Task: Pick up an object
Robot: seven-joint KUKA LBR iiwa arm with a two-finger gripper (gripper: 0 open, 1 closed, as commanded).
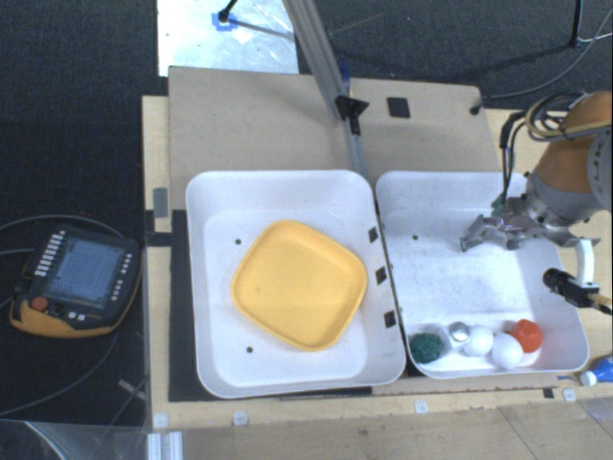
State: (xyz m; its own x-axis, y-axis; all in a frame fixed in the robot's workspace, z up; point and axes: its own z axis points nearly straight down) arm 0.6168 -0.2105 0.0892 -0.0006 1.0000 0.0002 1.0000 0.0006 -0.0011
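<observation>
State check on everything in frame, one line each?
Gripper: above the right bin's upper part, nothing seen between its fingers.
Yellow plate: flat in the left bin, untouched.
Green object, silver ball, two white balls, orange object: clustered at the right bin's lower edge.
Teach pendant: lying off the bench, left.
</observation>
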